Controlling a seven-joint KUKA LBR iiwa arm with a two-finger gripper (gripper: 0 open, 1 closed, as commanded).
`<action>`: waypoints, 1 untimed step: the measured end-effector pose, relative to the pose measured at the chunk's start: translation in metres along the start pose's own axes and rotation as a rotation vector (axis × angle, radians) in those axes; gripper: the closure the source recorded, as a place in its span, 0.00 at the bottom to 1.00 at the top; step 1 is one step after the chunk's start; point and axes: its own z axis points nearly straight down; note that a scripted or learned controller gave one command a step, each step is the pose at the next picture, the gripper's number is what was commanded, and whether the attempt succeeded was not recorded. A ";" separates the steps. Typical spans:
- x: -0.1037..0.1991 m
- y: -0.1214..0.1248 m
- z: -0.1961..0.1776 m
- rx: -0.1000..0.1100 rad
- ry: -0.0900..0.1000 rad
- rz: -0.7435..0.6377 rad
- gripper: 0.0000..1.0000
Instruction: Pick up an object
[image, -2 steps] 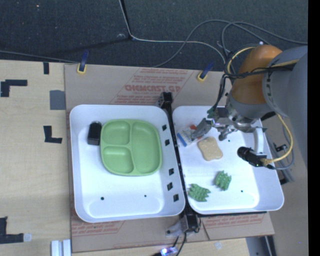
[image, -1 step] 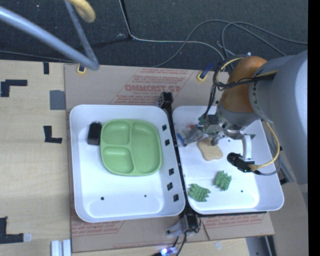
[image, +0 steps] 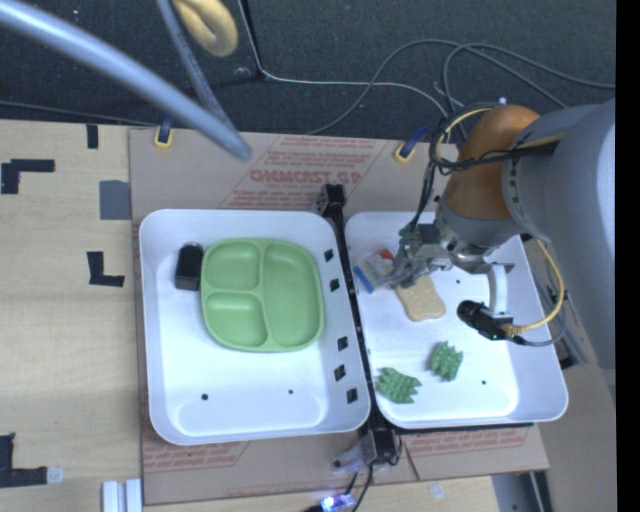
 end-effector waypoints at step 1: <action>-0.005 -0.008 -0.051 -0.007 0.000 0.003 1.00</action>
